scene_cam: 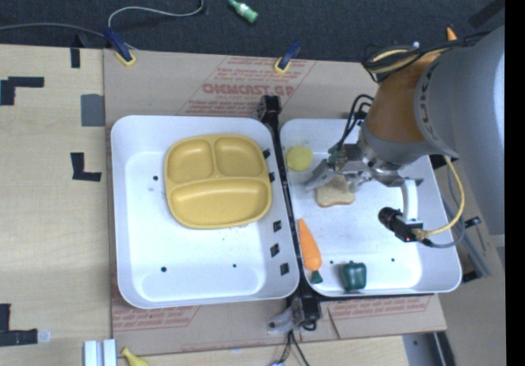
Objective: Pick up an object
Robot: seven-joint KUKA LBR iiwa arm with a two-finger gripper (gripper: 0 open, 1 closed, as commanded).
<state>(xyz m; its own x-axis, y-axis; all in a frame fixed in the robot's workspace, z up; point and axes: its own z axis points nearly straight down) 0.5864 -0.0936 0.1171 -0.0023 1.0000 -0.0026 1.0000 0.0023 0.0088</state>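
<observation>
My gripper [338, 180] is low in the right bin [426, 274], near its back left. It stands open, one finger on each side of the top edge of a tan, bread-like piece [335, 195] that lies flat on the bin floor. Nothing is lifted between the fingers. A small yellow ball [299, 157] sits just left of the gripper, against the wall between the bins. An orange carrot [309, 246] lies along that wall nearer the front. A dark green pepper [353, 275] rests at the front of the right bin.
The left bin [135, 217] holds a yellow divided plate [218, 180]. A black clamp [269, 106] and brackets run along the wall between the bins. The arm's cable and black connector [398, 225] hang over the right side of the right bin.
</observation>
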